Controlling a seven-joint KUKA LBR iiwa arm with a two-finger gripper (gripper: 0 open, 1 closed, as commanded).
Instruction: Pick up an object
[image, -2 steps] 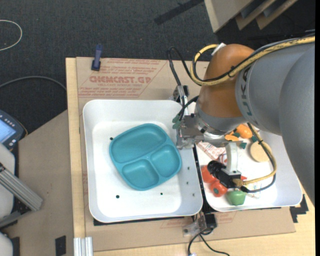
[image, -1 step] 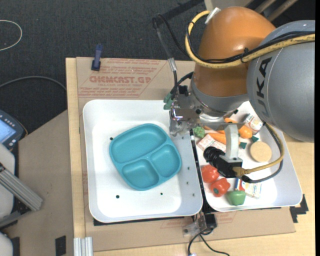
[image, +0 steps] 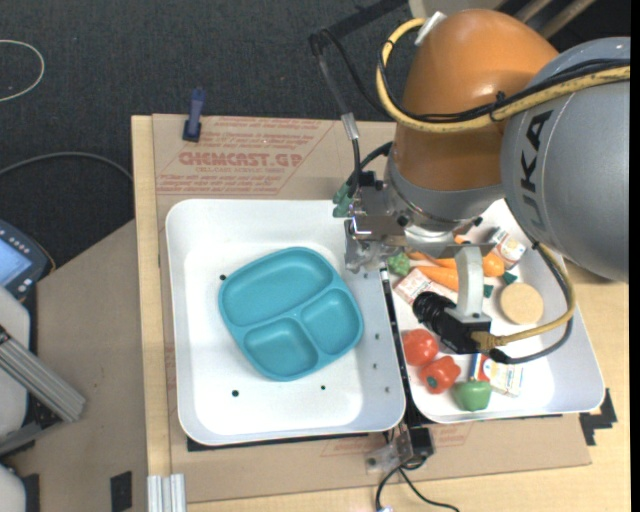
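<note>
Fixed overhead camera — slanted down, both bins (image: 190, 300).

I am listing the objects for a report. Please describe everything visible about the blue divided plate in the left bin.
The blue divided plate is teal, looks like smooth matte plastic, and has rounded corners. Raised ridges split it into three compartments: one large along the upper-left side and two smaller ones along the lower-right side. It lies flat, right side up, turned at an angle, on the floor of the left bin, slightly toward its right wall. Nothing lies in it.

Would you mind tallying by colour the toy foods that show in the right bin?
Red: 2
Green: 2
Orange: 2
Tan: 1
Total: 7; the arm hides more of the right bin.
</note>
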